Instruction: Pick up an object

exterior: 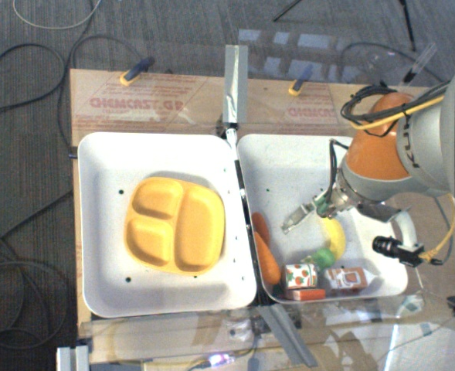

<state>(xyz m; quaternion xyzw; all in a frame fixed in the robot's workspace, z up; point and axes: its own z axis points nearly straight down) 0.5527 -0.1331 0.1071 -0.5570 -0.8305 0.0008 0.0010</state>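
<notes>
Gripper [310, 212] in right bin [289, 168], fingers spread apart, holding nothing. Banana [334, 238] just beside it. Carrot [266, 255] along left wall. Yellow tray [177, 224] in left bin [103, 168].

The 2 bins, left [96, 207] and right [289, 168], look like smooth white plastic with a soft sheen. The yellow divided tray [177, 224] is smooth, slightly glossy plastic. The carrot [266, 255] and banana [334, 236] appear to be matt plastic toys, though the view is too coarse to be sure. The 2 small cartons [324, 278] look like printed card. The gripper [308, 213] shows bare shiny metal. The bench board [134, 107] is matt brown, cardboard-like.
</notes>
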